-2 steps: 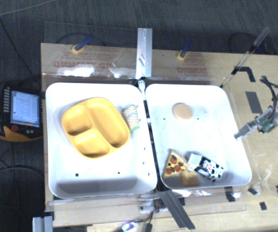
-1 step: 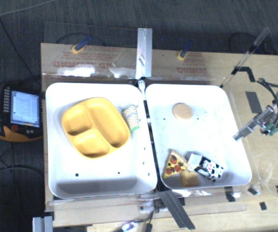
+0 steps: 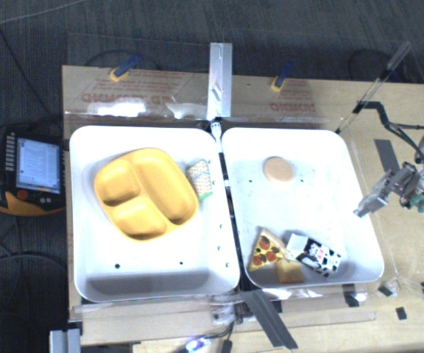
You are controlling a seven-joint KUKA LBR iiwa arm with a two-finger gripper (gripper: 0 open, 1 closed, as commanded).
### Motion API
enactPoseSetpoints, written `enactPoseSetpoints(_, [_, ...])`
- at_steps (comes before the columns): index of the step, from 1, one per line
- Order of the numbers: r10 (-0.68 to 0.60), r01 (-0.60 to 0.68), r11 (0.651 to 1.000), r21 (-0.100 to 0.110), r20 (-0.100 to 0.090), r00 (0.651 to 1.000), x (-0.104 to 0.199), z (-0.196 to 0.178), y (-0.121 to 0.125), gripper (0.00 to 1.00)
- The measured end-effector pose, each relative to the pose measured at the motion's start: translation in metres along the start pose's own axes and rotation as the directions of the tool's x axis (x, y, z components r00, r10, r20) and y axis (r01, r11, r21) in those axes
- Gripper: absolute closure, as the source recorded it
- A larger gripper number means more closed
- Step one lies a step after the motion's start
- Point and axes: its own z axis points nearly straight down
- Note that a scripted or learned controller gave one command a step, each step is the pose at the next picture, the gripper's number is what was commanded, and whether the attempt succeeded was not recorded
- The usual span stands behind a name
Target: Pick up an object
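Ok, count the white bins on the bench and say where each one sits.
2. The left bin holds a yellow tray; the right bin, touching it, holds a pizza slice.

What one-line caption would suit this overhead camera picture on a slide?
Gripper poised at the right bin's edge; inside, a tan disc, pizza slice; yellow tray in the left bin.

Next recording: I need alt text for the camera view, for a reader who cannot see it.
The gripper hangs at the right bin's right rim, over no object. That bin holds a round tan disc near the back and a toy pizza slice beside a black-and-white patterned block at the front. The left bin holds a yellow sectioned plastic tray.
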Motion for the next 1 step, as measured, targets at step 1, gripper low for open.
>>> enactPoseSetpoints(1, [-0.262, 0.262, 0.965, -0.002, 0.001, 0.965, 0.0063, -0.0116, 0.0079, 1.00])
